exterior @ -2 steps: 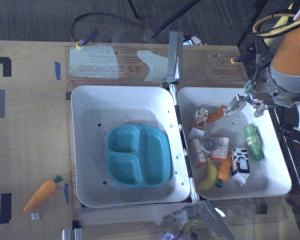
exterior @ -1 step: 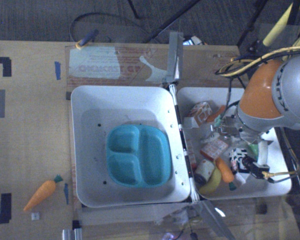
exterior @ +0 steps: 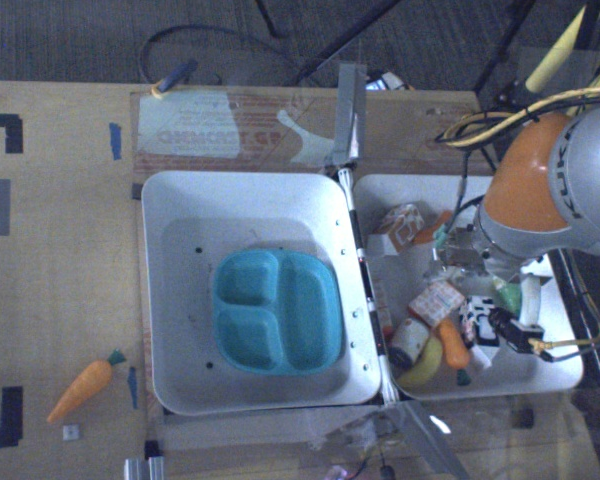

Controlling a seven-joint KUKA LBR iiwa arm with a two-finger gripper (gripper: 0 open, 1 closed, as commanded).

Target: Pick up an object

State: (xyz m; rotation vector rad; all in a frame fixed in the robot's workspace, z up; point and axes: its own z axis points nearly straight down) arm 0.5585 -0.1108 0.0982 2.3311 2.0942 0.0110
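The arm (exterior: 545, 183) reaches into the right bin (exterior: 570, 373) from its right edge, with the gripper (exterior: 470, 268) low over the clutter near the middle of that bin. The wrist body covers the tool, so the state of the jaws cannot be told, and no object is seen held.

Candidate objects lie in the right bin:
- A small orange carrot (exterior: 453, 343) near the front edge, just beside a yellow banana (exterior: 425, 363) at the front left corner. Both appear to be light toy food with smooth, rounded, probably slippery skin. Grip across the narrow width at mid-length, not along the taper.
- A small printed packet (exterior: 437, 301) near the bin's middle, thin and likely pliable. Take it by an edge or across its short side.
- A crumpled wrapper (exterior: 405, 226) toward the back left corner. It is soft, light and liable to deform under the jaws.

The objects touch or overlap, so a closing grip may catch a neighbour.

The left bin (exterior: 170, 203) carries a blue divided tray (exterior: 277, 311). A second carrot (exterior: 80, 389) lies on the bench, outside the left bin's front left corner.
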